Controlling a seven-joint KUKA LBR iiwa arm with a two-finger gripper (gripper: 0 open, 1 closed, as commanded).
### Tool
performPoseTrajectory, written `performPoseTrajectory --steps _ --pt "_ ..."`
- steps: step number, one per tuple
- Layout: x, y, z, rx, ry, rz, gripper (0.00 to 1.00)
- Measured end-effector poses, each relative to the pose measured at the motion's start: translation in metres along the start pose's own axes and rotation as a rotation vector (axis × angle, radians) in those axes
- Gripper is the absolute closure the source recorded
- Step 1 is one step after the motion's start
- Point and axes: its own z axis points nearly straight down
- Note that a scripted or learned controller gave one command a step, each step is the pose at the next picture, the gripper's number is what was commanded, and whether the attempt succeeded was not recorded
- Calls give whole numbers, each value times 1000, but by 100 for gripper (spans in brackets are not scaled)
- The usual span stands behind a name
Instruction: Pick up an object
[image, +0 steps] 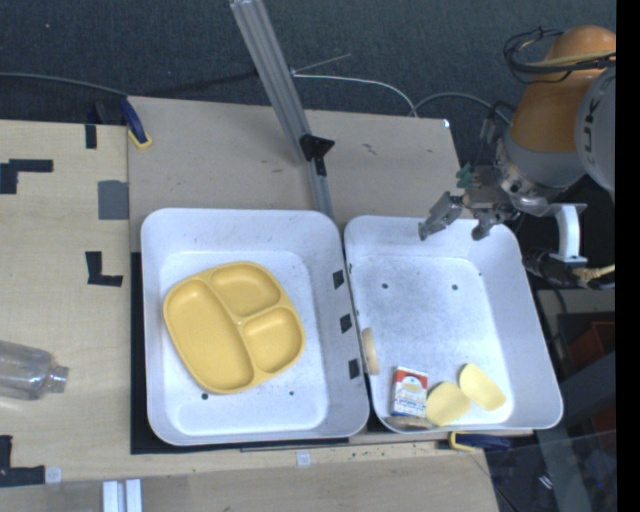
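Bench (230, 160) was pale wood, taped with dark marks, dark carpet beyond. Two shallow white bins: left bin (160, 240) held glossy yellow three-compartment tray (233, 325). Right bin (500, 260) held small red-white carton (409, 391), two rounded yellow pieces (465, 395) at near edge. Gripper (459, 223) hovered over right bin's far rim, fingers apart, nothing between. Clear plastic bottle (28, 371) lay at left.

Even overhead light, soft shadows, mild blur, bins bright.
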Motion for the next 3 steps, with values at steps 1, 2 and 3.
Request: performPoseTrajectory --steps 1,2,3 --pt "-19 48 85 5 -3 1 0" --pt "1 55 135 10 -8 4 0" --pt "-51 53 154 28 22 3 0"
